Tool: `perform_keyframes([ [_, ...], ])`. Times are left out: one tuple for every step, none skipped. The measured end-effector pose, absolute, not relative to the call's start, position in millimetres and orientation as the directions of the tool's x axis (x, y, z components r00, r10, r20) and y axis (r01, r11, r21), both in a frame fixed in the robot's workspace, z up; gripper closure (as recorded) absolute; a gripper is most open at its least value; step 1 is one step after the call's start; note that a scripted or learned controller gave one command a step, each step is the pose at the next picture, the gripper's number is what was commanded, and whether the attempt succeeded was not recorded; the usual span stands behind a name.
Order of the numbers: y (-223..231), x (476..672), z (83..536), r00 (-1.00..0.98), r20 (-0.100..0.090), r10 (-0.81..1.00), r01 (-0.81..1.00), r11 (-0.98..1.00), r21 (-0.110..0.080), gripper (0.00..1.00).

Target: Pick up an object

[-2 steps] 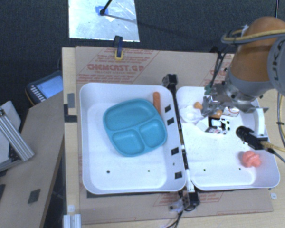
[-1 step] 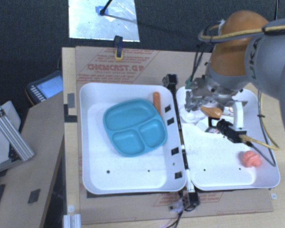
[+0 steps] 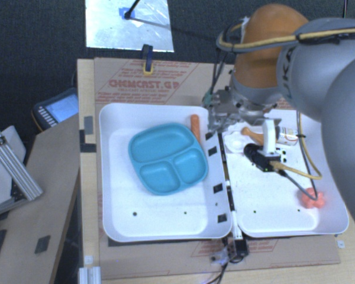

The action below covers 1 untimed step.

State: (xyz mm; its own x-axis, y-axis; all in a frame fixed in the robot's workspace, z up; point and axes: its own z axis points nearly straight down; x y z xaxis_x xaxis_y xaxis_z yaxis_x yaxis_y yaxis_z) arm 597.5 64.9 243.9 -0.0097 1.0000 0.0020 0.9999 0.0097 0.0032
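Note:
My gripper [image 3: 222, 120] hangs low over the far left corner of the right bin [image 3: 284, 220], close to the divider between the two bins. Just right of it lie a tan, bone-shaped object [image 3: 252, 134] and a small white object [image 3: 232, 141], partly hidden by the wrist. An orange carrot-like stick [image 3: 195, 127] lies in the far right corner of the left bin [image 3: 115, 218], just left of the gripper. Whether anything is held is hidden from view.
A blue divided plate [image 3: 167, 158] fills the middle of the left bin. A pink object [image 3: 312, 199] sits near the right bin's right wall. The big grey arm [image 3: 325, 58] covers the far right side of the bench.

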Motion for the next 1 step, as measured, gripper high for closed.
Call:
perform_keyframes([
  [110.6,603.0,242.5,-0.008,0.001,1.0,1.0,0.008,0.003,1.0],
])
